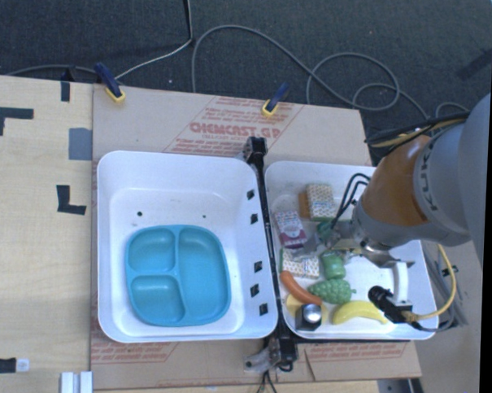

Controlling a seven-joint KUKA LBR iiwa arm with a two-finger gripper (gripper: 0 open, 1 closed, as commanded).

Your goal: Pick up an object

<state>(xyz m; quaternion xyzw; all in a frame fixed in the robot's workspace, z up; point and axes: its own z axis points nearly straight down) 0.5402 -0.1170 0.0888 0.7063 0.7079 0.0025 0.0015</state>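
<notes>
Right bin (425,334), contents: yellow banana (359,312) at the near edge, green broccoli-like piece (331,290), orange carrot (299,288), brown cracker block (319,200), packets. Gripper (342,236) (grey arm, orange band) sits low over the green items; jaw state cannot be told. Left bin (117,174): blue divided plate (177,274).

Bench (33,223) with two bins on a cardboard sheet

A pale wooden bench top marked with black tape pieces (67,200) carries a brown printed cardboard sheet (224,130), clipped at its far edge by two yellow-and-blue clamps (110,84). On the cardboard sit the left white bin (117,170) and the right white bin (423,334), side by side and touching.
</notes>
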